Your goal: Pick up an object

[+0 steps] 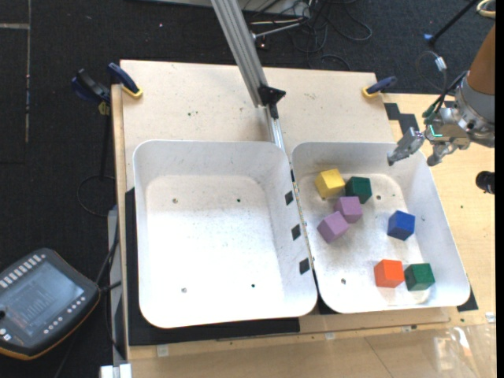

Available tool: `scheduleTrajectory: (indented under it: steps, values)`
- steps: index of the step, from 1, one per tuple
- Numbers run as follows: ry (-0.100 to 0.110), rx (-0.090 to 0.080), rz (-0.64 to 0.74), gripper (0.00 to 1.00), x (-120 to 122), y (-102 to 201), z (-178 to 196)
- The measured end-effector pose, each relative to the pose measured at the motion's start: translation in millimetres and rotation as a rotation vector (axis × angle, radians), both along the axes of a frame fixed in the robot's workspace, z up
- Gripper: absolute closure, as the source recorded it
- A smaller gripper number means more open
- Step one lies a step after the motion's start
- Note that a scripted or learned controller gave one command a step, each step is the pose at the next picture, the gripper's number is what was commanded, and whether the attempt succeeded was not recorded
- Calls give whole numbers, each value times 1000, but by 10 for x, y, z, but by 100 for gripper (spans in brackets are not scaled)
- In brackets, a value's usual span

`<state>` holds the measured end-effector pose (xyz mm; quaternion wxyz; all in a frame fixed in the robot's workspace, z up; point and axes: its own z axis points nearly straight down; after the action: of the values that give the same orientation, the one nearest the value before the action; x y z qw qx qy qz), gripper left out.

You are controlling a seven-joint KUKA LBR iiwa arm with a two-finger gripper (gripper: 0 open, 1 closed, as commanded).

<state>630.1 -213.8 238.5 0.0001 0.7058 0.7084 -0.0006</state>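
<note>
Several coloured blocks lie in the right bin (441,211): a yellow one (331,183), a dark green one (360,188), two purple ones (350,208) (333,227), a blue one (401,224), an orange one (388,273) and a green one (420,276). My gripper (419,151) hangs above the bin's far right rim, fingers spread apart with nothing between them. It is up and to the right of the blue block, well apart from every block.
The left bin (157,179) sits beside the right one. A slanted metal rail (240,42) runs down to the gap between the bins. Clamps (124,81) (378,87) hold the board's far corners. A teach pendant (39,302) lies at the lower left.
</note>
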Motion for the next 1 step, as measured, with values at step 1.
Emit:
scheduleTrajectory:
  steps: [1]
  values:
    - [5, 2, -4, 0, -15, -64, -615]
